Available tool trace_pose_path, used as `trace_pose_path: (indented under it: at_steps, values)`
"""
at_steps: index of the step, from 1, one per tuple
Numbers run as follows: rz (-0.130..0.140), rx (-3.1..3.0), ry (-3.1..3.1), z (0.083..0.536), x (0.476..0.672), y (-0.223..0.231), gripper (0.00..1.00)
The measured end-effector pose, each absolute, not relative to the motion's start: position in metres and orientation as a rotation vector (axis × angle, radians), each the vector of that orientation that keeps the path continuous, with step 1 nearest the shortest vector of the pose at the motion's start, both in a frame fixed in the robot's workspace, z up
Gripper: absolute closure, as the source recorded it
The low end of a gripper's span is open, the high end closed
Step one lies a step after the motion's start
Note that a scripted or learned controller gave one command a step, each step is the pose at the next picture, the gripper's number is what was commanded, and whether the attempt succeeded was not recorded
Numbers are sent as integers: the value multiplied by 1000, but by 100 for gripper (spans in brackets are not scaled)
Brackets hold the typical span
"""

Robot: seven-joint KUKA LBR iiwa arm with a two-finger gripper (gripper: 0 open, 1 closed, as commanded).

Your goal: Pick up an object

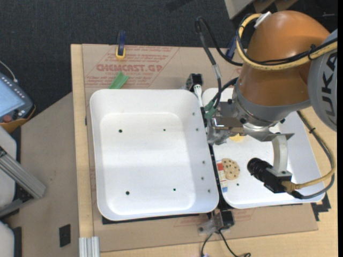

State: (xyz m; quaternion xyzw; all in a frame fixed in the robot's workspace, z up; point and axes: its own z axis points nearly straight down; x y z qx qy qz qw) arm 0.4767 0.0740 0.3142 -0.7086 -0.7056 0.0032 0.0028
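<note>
From my remote seat I see the arm's (284,52) glossy orange dome and grey wrist covering much of the right bin (305,181), while the smooth, round-cornered left bin (144,149) spreads out to the left of the gripper (217,130) on a brown cardboard sheet (139,63). The gripper sits low at the bins' shared edge, half hidden under the wrist, so I cannot tell its state. Just below and right of it lies a flat, round, speckled cookie-like object (231,168), with no long axis, and a yellow scrap (237,138) peeks from beneath the wrist.
</note>
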Motion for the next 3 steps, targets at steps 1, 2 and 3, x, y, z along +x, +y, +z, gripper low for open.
trace_pose_path:
  at_steps: [1,2,3]
  values:
    - [-7,-2217,-2228,349,480,114,100]
    - [-10,-2222,-2226,399,489,125,100]
    - [-8,-2215,-2229,419,479,174,100]
